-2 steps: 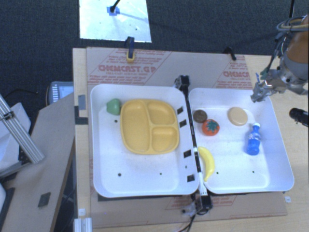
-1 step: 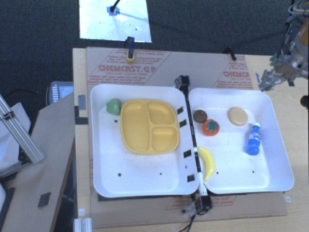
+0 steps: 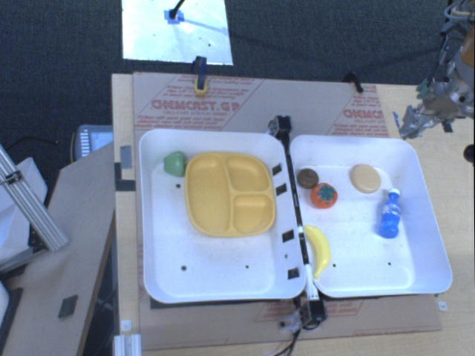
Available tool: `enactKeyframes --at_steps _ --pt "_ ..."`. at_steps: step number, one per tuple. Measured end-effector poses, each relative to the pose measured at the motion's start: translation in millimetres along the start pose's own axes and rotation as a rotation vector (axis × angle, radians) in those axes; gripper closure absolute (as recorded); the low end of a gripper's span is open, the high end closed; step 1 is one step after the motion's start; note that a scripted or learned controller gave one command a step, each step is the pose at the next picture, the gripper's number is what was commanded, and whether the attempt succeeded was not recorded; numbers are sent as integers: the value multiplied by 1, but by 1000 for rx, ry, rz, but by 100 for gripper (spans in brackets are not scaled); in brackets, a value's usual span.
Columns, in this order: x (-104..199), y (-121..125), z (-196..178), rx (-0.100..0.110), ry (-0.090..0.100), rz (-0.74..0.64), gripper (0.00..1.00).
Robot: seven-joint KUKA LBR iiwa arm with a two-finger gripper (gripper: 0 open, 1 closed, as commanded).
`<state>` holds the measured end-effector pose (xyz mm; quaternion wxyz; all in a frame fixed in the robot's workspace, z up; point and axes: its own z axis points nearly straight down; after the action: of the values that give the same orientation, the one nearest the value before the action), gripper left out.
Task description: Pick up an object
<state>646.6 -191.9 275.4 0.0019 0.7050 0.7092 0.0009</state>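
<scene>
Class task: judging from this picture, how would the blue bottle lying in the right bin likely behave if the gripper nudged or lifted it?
The blue bottle lies on its side, so it would probably roll when nudged. Its rounded, smooth-looking body may slip between fingers.

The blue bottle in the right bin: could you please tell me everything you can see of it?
The blue bottle is small, looks like plastic, and has a white cap and a pale band below the neck. It lies on its side on the floor of the right bin, near the right wall, with the cap pointing toward the far edge. Nothing touches it; the tan round disc sits just beyond its cap, apart from it.
</scene>
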Motion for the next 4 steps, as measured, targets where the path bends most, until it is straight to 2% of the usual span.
enactKeyframes --at_steps 2,3,4 --pt "109 -39 10 4 2 -1 100" --pt "155 -46 24 3 2 -2 100" --pt "209 -68 29 5 3 -3 100"
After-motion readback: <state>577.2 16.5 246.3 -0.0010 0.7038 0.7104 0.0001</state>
